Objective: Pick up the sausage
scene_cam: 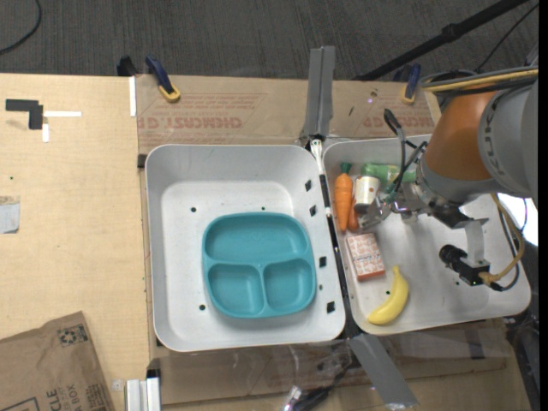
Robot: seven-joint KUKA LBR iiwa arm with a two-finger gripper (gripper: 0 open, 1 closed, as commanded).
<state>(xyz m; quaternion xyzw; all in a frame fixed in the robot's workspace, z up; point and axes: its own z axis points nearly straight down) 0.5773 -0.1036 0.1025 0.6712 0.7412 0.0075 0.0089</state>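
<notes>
In the right bin (pixel 428 311) my gripper (pixel 370 216) hangs low near the left wall, right beside an orange carrot (pixel 342 197). A thin reddish-brown piece, which looks like the sausage (pixel 353 219), lies between the carrot and the gripper, mostly hidden by the gripper's metal tip. I cannot make out whether anything is held. The grey arm with its orange band (pixel 458 139) reaches in from the right.
A pink box (pixel 366 256) and a yellow banana (pixel 390 298) lie in front of the gripper. A cream cylinder (pixel 368 187) and a green item (pixel 378 173) sit behind it. The left bin (pixel 171 255) holds a teal divided plate (pixel 257 264).
</notes>
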